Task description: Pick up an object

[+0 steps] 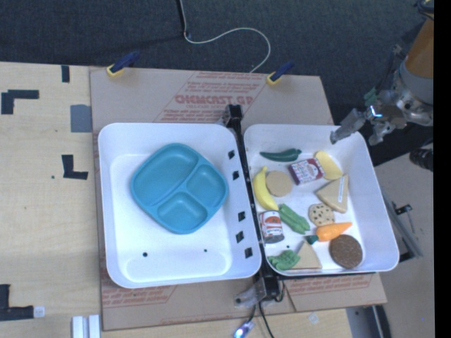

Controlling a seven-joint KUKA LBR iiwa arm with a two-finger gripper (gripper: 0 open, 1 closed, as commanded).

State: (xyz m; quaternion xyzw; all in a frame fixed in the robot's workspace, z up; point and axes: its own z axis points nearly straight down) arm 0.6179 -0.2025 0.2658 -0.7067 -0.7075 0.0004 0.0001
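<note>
Twelve or so toy foods scattered across the right bin (pixel 378 189), none lifted yet. Hanging above that bin's far right corner, just outside the rim: gripper (pixel 356 132), fingers apart, nothing between them.

Nearest to the fingers: yellow piece (pixel 328 164), lying just inside that corner, below and left of the gripper in the camera view. Touching its left side: red packet (pixel 305 170). Close on the near side: cheese wedge (pixel 333 194). Long axis of the yellow piece running on a slant from far-left to near-right, so probably best straddled across its short width, with one finger going down between it and the packet.

Farther off, toward the divider: pepper (pixel 280 154), banana (pixel 263 189) and can (pixel 272 226). At the near edge: carrot (pixel 331 231) and brown disc (pixel 346 251), well apart from the gripper.

Off to the left, in the left bin (pixel 113 189): blue plate (pixel 180 187), no part of this reach.

Judged from here: short travel inward and down, toward the yellow piece. Main risk: crowding, with a finger landing on the packet or the wedge instead of bare floor.
</note>
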